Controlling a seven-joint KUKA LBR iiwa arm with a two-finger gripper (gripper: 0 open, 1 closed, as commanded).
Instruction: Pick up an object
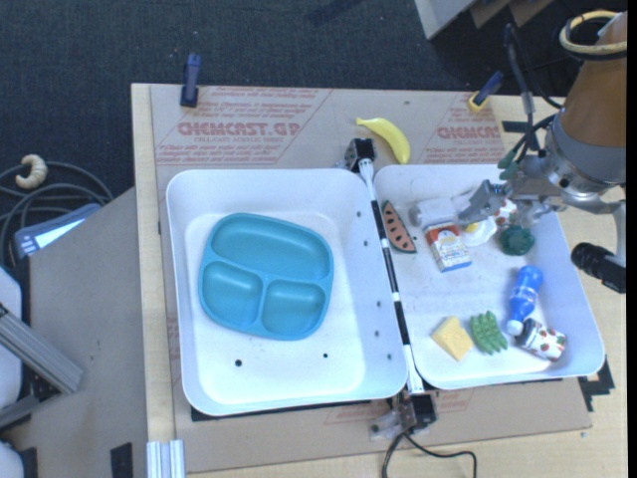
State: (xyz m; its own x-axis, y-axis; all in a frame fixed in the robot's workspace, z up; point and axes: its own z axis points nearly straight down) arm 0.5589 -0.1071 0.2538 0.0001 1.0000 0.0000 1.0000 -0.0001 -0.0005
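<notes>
While the arm reaches in from the right, the scene reads as follows.

Arm: grey with an orange band, over the upper right corner of the right bin (587, 361).
Gripper (485, 203): low over the upper middle of the right bin, pointing left; I cannot tell how the jaws stand, and nothing visibly sits between them.
Right bin contents, upper part: a small carton (450, 247) with red and blue print just below the gripper; a dark green round thing (516, 239) to its right; a slice of watermelon (398, 229) against the left wall.
Right bin contents, lower part: a blue bottle (523, 295) lying tilted; a white spotted toy (542, 341) touching its lower end; a yellow block (454, 339) and a green leafy piece (488, 332) just beside each other.
Left bin (189, 202): holds a blue divided plate (266, 275) with three compartments, lying flat.
Outside the bins: a banana (386, 135) on the cardboard above the seam between the bins.
</notes>
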